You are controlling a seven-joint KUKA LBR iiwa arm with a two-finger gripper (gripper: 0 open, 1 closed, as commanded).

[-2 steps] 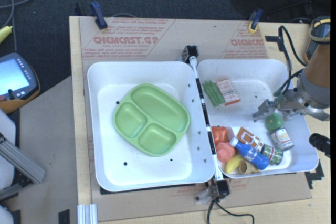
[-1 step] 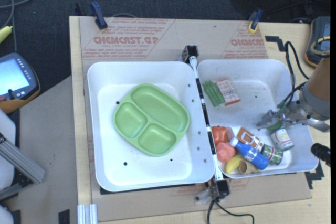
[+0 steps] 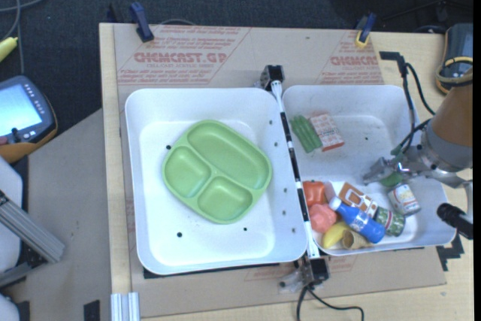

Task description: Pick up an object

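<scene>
Leftmost, the left bin (image 3: 143, 162) holds one green divided plate (image 3: 218, 171) with three compartments, lying flat near the middle. Across the divider, the right bin (image 3: 342, 95) carries a green packet (image 3: 304, 133) and a red-and-white packet (image 3: 326, 131) side by side near its far wall. Toward the near corner sits a crowded heap: an orange piece (image 3: 313, 192), a pink-red lump (image 3: 323, 217), a yellow thing (image 3: 336, 238), a blue bottle (image 3: 359, 219) with an orange-and-white label, and a small can (image 3: 405, 198); these overlap, so their edges are hard to make out. My claw (image 3: 391, 174) reaches in from the right, low over the bin just beside the can, with something green at its tip. I cannot tell whether my fingers are spread or pressed together, or whether they pinch anything. My arm is cut off at the right.
</scene>
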